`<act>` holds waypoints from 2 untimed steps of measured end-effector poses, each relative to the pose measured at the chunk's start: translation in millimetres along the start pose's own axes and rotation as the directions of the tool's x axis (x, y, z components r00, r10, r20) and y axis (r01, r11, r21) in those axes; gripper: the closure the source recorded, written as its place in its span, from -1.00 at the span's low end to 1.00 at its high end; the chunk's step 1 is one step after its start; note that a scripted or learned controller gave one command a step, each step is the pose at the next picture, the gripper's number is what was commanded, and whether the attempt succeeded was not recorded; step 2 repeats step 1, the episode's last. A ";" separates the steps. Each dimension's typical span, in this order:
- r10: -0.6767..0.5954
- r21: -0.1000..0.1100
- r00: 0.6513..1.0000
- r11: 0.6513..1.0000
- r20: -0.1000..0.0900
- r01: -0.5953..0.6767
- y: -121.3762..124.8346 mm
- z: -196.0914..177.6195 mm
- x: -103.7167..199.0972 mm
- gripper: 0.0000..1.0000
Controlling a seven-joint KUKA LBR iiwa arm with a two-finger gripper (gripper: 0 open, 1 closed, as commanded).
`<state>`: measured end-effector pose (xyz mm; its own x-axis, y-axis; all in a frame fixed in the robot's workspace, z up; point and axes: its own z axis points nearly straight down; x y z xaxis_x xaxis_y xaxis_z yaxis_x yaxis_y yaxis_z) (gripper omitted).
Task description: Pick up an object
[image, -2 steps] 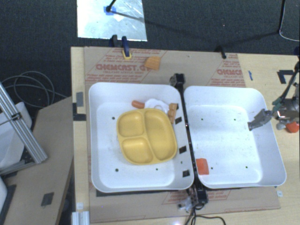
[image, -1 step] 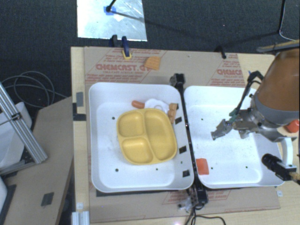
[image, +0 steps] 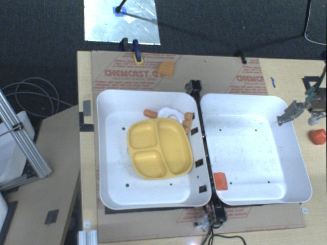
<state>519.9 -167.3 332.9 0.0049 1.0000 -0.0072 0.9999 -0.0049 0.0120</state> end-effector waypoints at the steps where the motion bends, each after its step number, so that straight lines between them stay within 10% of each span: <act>1: -0.021 0.004 1.000 1.000 -0.010 0.021 -23.9 -41.9 129.9 -1.00; 2: -0.021 0.004 1.000 1.000 -0.010 0.021 -23.9 -41.9 129.9 -1.00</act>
